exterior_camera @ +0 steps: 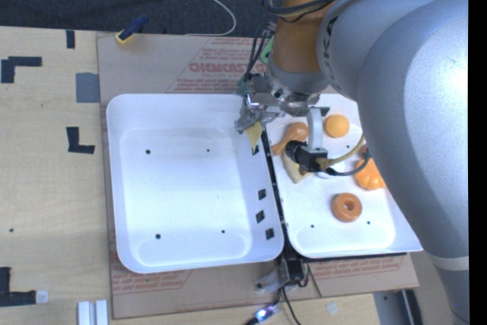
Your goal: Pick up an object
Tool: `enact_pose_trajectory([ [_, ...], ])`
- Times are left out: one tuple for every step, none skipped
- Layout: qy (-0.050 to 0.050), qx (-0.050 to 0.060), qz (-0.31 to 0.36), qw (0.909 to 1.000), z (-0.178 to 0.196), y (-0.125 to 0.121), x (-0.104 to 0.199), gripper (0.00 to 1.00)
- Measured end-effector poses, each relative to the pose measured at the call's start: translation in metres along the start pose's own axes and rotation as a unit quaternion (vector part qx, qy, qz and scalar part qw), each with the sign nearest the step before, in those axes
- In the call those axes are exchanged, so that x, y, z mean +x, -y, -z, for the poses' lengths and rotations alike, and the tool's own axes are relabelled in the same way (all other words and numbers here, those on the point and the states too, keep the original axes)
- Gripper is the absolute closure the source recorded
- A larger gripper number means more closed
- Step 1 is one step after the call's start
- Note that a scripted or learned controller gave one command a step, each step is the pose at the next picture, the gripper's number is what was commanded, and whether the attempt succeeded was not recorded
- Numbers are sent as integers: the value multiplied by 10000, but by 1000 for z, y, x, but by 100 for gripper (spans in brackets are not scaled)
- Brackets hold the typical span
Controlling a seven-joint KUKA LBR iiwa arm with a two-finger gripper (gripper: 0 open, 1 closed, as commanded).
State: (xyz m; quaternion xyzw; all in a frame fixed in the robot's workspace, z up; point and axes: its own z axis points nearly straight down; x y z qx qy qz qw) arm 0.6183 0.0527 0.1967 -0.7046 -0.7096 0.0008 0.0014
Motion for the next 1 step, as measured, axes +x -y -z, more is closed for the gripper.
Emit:
enact_pose_trajectory([
  [17,-53,-45,10000,87,-25,-62,100],
])
